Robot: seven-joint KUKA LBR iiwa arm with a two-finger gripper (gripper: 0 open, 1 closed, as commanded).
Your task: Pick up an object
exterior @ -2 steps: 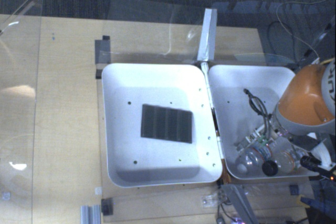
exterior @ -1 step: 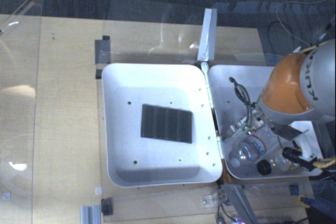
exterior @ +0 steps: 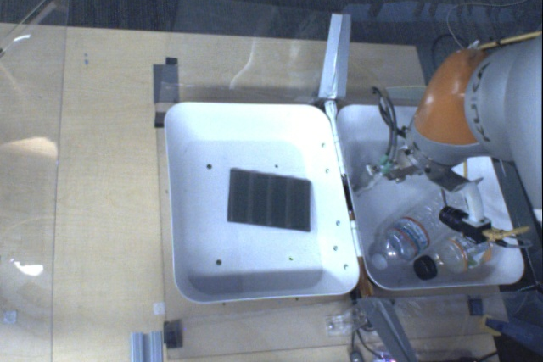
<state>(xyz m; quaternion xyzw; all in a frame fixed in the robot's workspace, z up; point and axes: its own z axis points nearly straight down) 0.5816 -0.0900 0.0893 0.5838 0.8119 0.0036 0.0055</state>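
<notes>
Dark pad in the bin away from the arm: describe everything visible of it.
The dark pad is a flat, dark grey rectangle with parallel ridges splitting it into about four bands; it looks like rubber or foam. It lies flat near the middle of the white bin, slightly skewed, clear of every wall, touching only the bin's floor.

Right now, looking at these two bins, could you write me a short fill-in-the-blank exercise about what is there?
The dark ribbed mat lies in the white bin on the view's ____ side.
The cap among the clear bottles is ____ in colour.
The band on the arm is ____.
Missing words: left, black, orange.
</notes>
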